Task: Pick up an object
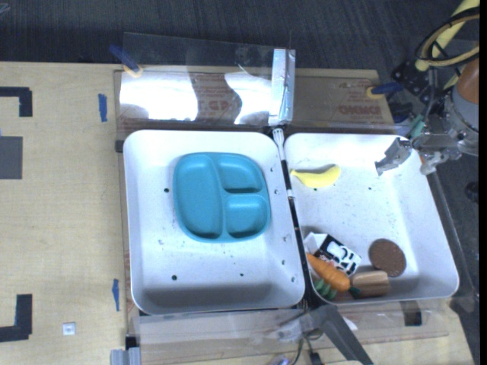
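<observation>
The right bin [426, 204] holds several small objects. A yellow banana-shaped piece [316, 175] lies near its far left corner. At the near side lie a brown round disc [387, 256], an orange carrot [329, 272], a black-and-white item [339, 254] and a tan wooden block [369, 282]. My gripper [401, 155] hovers over the bin's far right corner, well apart from all of them, with nothing seen in it.
The left bin [144, 226] holds a blue divided plate [222, 195]. A clear upright divider [280, 86] stands behind the bins. Yellow and black cables [441, 40] hang by the arm at the upper right.
</observation>
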